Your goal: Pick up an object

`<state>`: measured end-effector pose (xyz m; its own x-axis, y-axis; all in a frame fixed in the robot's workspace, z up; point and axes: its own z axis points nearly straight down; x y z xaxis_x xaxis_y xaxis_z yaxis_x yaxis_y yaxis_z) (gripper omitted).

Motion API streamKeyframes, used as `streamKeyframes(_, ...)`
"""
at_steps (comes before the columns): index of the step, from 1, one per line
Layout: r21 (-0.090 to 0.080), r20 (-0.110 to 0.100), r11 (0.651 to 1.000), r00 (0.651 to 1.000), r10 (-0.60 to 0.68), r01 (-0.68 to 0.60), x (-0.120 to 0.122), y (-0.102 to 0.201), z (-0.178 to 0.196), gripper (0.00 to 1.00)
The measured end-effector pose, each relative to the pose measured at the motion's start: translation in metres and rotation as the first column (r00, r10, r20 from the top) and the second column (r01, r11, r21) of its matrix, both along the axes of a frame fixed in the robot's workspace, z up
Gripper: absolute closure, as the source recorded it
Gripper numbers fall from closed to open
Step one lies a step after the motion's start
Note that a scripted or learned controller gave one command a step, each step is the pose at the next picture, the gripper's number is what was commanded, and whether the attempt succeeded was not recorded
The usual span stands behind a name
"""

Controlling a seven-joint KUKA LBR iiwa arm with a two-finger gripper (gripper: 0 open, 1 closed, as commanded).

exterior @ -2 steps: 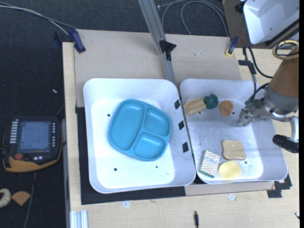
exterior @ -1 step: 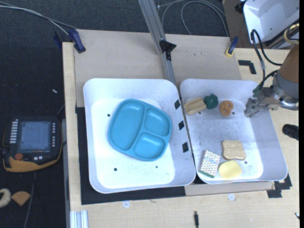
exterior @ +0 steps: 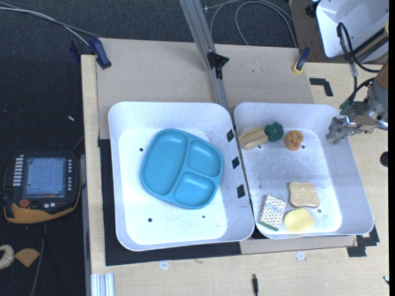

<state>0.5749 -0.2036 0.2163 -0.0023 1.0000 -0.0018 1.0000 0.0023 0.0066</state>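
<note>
— Looking down on the table (exterior: 185,57), what sits in the left bin (exterior: 123,184)?

— One blue divided plate (exterior: 181,168) with three compartments, lying flat near the bin's middle, turned at an angle.

— And the right bin (exterior: 352,177)?

— Along its far side, a tan bread-like roll (exterior: 253,137) touches a dark green lump (exterior: 274,130), and just beside them lies a small orange ring-shaped piece (exterior: 294,140). Toward the near side, a tan toast slice (exterior: 303,195) lies just above a round yellow piece (exterior: 299,220), touching it or nearly so. A patterned sponge-like block (exterior: 271,212) with a green edge lies just left of the yellow piece.

— Where is the gripper (exterior: 336,131)?

— At the right bin's far right corner, over the rim, well apart from the toast and the yellow piece and nearest the orange ring. The arm comes in from the right edge.

— Is it grasping anything?

— Nothing appears between the fingers; whether they are spread or closed I cannot tell, since they are small and blurred.

— Anything beyond the table?

— A handheld control pendant (exterior: 42,180) with a lit screen lies on the dark floor to the left.
</note>
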Motion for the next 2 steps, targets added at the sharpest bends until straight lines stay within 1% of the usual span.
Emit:
streamKeyframes(1,-0.001,0.002,1.000,1.000,0.000,0.001,0.002,0.000,0.055,1.00)
streamKeyframes(2,0.003,-0.002,1.000,1.000,0.005,-0.005,0.012,0.051,0.061,1.00)
